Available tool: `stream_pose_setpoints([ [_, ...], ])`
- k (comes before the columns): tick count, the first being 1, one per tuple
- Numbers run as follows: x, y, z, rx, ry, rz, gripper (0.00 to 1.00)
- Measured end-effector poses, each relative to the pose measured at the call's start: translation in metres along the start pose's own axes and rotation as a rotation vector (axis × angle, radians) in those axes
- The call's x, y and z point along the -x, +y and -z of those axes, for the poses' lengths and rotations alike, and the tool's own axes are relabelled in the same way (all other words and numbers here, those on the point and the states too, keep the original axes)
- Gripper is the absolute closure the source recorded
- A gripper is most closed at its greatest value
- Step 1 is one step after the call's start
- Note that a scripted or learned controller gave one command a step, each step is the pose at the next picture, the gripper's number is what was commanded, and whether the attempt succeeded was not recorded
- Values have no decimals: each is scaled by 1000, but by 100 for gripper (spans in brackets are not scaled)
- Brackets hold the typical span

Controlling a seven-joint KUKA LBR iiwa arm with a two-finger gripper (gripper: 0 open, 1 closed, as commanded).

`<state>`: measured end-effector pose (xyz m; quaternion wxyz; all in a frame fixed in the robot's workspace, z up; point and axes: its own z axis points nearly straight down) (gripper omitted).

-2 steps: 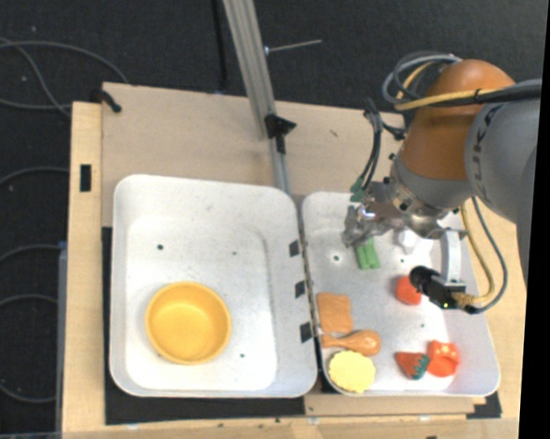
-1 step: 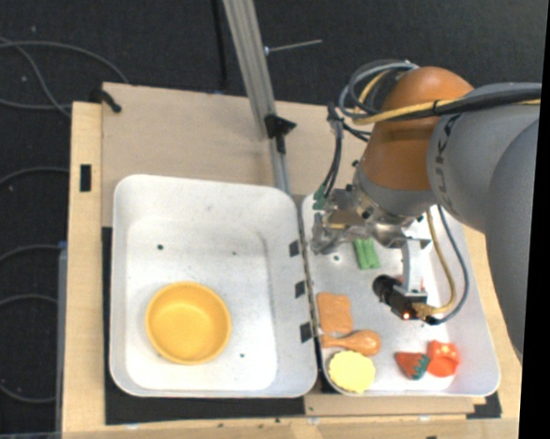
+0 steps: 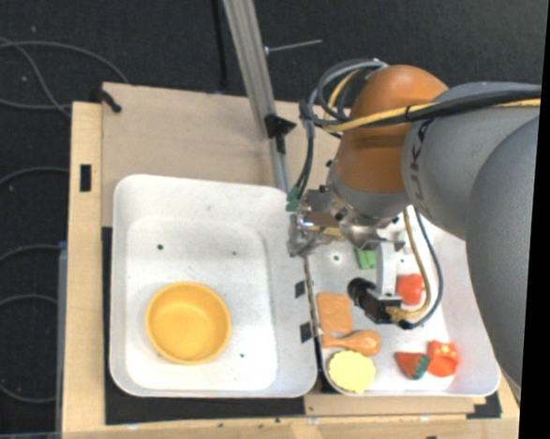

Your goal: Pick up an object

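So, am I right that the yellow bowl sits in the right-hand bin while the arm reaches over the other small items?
Not quite: the camera view shows the yellow bowl in the left bin. The arm does reach over the small items in the right bin.

Even overhead light, soft shadows, slightly grainy, white bins bright.

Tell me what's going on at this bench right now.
A grey and orange robot arm reaches over the right bin, which holds small toy foods such as an orange slab, a yellow disc and a red strawberry-like piece. The left bin holds a yellow bowl. Nothing looks picked up yet.
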<state>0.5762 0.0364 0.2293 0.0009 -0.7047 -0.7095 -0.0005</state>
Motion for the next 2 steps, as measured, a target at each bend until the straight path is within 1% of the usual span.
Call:
stream_pose_setpoints([
  [1, -49, -7, -4, -2, 0, 0, 100],
  [2, -46, -7, -4, -2, -1, -4, 0],
])
